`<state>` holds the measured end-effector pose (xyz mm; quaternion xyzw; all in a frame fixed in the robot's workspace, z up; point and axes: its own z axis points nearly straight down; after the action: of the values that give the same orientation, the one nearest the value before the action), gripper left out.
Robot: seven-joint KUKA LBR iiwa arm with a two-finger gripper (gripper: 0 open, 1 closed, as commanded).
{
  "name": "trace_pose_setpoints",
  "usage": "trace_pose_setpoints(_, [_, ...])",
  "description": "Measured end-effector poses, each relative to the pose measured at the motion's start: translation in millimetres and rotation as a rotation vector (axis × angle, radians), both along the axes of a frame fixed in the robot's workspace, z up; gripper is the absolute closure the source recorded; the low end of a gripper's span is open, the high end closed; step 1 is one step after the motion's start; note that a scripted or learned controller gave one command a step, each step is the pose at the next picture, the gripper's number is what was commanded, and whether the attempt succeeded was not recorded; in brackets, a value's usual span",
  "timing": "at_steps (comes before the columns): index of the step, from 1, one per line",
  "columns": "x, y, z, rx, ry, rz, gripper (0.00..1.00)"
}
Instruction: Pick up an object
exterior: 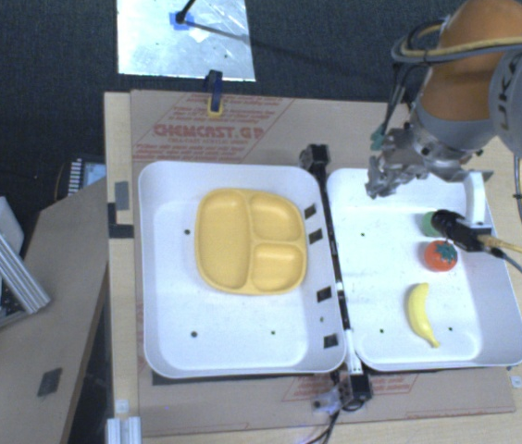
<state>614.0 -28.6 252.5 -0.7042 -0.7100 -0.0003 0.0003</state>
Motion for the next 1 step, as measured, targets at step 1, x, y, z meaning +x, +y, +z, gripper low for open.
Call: trace_pose_setpoints(1, [-24.7,45.6,-16.0,0.001,0.002,0.000,1.00])
